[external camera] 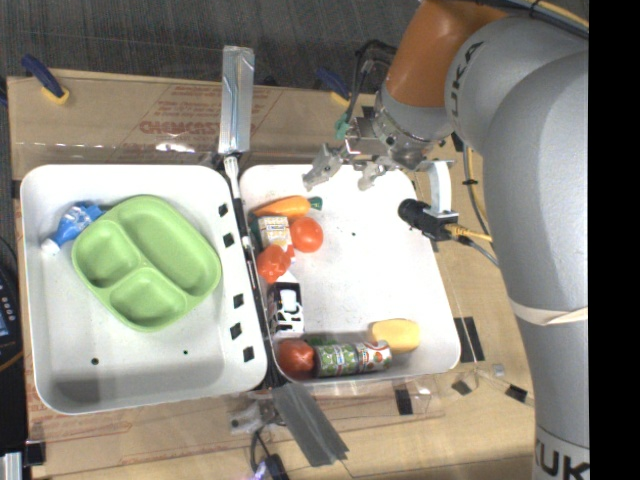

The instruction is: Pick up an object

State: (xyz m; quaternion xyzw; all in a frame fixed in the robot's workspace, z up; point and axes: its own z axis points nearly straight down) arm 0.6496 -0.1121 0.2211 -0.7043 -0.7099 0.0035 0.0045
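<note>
Hovering over the far edge of the right bin [440, 298], the hand [345, 168] was spread open with nothing between its two fingers [318, 171], both of which pointed down toward the bin's far left corner.

Two white bins sat side by side on the table [130, 118]. Nearest in the right bin, along its near wall, lay one bottle [348, 358] with a green body and a red and white label; its long axis ran left to right, parallel to that wall. One red ball [293, 356] touched the bottle's left end, and one yellow block [396, 335] sat just beside its right end, slightly farther back. Farther in, against the left wall, one small black and white card [287, 308] lay with its long axis running near to far. Beyond it sat one orange-red lump [272, 263], then one red tomato [306, 235] touching one small box [274, 232] on its left. Farthest back lay one carrot [284, 206], its long axis left to right and its green tip pointing right. The carrot was near the hand but apart from it.

The left bin [60, 368] held one green tray [147, 260] with three compartments, and one blue item [72, 220] showed at the tray's far left edge, partly hidden by it.
</note>
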